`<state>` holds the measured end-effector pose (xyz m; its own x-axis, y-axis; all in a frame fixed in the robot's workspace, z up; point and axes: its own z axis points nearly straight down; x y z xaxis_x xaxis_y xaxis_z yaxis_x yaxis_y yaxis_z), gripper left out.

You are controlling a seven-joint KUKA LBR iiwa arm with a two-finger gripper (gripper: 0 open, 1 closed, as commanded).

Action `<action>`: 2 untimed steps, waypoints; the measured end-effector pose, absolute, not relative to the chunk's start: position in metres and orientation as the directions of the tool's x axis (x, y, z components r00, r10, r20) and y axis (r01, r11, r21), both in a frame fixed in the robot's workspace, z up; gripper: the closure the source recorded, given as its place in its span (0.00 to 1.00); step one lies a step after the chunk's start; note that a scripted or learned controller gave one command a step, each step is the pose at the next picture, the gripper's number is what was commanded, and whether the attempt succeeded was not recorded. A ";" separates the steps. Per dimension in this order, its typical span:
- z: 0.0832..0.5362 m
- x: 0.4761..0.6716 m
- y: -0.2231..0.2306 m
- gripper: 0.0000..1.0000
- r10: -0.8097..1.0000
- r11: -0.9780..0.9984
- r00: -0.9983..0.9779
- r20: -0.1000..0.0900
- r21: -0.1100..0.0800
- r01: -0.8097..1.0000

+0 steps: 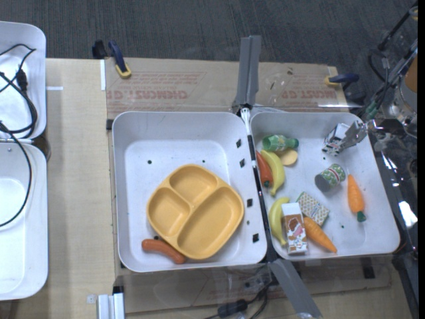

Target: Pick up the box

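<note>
Lying in the right bin (pixel 388 241), the box (pixel 294 228) touches bananas (pixel 277 218); jaws' (pixel 340 140) state unclear.

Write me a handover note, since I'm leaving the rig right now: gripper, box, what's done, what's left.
Gripper: over the right bin's upper right corner, holding nothing visible.
Box: lying near the right bin's front edge, between a banana and a carrot, apart from the gripper.
Left bin: yellow divided plate and a sausage.
Done: nothing yet.
Left: reach the box, grasp, lift.
</note>
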<state>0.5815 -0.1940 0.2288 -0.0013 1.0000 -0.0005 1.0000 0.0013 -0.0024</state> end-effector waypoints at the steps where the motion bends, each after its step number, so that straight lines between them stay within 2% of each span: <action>1: 0.105 0.573 -0.147 0.00 1.000 -0.027 0.027 -0.001 0.001 1.000; 2: 0.091 0.516 -0.159 0.00 0.989 -0.149 0.149 0.000 -0.003 0.989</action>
